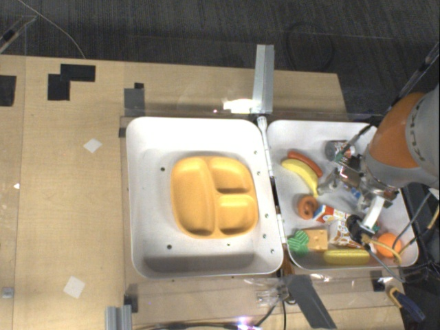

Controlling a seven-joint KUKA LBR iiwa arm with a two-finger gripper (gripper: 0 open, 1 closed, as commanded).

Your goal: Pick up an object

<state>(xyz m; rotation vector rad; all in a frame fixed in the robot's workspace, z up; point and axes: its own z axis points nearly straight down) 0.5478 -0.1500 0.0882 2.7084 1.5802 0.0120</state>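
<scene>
Yellow banana (303, 172) beside red sausage (305, 159) | claw (347, 177) near

No legible txt, labels, brands or nos. anywhere; black block marks on tabletop (69, 184) left of the left bin (137, 184) are plain shapes, not chars.

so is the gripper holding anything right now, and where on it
It cannot be told. The gripper sits low in the right bin, above the toy food near the banana, but the wrist hides its tips, so no object can be seen between them.
</scene>
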